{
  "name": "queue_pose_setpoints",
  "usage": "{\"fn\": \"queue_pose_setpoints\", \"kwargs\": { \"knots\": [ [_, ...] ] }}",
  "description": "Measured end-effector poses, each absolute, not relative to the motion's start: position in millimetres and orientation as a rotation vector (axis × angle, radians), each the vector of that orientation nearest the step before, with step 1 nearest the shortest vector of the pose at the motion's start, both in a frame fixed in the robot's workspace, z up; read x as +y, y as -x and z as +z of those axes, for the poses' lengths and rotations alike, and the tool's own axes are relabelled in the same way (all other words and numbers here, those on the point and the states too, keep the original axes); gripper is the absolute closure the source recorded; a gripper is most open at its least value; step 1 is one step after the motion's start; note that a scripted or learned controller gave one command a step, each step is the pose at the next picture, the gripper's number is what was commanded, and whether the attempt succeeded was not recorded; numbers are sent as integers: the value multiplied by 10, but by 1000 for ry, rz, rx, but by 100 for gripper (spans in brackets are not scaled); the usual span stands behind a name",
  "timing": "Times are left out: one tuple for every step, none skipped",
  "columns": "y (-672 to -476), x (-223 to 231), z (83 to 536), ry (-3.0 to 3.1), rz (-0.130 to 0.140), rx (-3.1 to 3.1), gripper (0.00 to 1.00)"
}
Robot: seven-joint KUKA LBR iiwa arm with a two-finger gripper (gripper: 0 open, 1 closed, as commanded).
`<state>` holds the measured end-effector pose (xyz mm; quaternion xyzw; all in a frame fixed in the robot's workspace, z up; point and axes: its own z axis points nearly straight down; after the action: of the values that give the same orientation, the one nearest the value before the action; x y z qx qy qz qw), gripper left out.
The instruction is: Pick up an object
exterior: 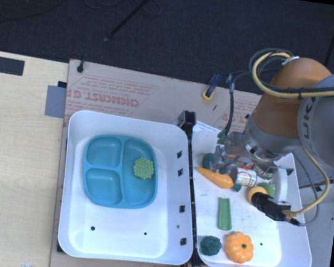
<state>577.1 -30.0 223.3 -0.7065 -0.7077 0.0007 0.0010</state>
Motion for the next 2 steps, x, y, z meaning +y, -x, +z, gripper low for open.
{"fn": "queue_pose_setpoints", "kwargs": {
  "knots": [
    [-5695,-380,2364,2220,3,-2219,100],
    [-5643,-422,2247,2221,7,-2217,100]
  ]
}}
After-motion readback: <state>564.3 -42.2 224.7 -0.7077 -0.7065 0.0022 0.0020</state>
